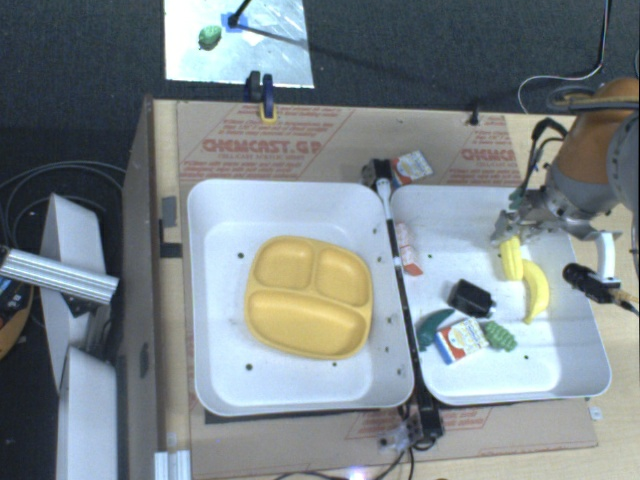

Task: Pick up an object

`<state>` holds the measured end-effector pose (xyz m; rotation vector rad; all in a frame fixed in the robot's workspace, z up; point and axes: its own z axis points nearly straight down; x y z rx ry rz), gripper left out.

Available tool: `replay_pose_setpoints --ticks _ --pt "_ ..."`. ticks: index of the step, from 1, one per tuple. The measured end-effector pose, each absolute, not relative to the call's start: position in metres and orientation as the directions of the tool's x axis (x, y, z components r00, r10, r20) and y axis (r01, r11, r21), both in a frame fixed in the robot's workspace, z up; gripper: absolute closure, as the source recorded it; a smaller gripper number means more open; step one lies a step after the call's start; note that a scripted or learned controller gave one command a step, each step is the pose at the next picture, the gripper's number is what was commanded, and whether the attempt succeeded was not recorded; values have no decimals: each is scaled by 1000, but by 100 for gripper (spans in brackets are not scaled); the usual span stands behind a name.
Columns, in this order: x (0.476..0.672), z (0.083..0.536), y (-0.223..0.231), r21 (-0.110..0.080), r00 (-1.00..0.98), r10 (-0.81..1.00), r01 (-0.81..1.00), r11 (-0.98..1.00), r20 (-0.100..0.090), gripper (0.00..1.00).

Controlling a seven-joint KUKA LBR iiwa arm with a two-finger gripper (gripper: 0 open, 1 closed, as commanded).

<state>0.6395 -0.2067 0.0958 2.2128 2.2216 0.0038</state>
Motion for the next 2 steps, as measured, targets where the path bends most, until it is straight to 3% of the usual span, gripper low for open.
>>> replay_pose_setpoints --ticks 1,2 --pt "640 84 -148 1 -5 1000 1000 5 1 100" --pt "603 185 -77 4 -4 1000 1000 4 0 100"
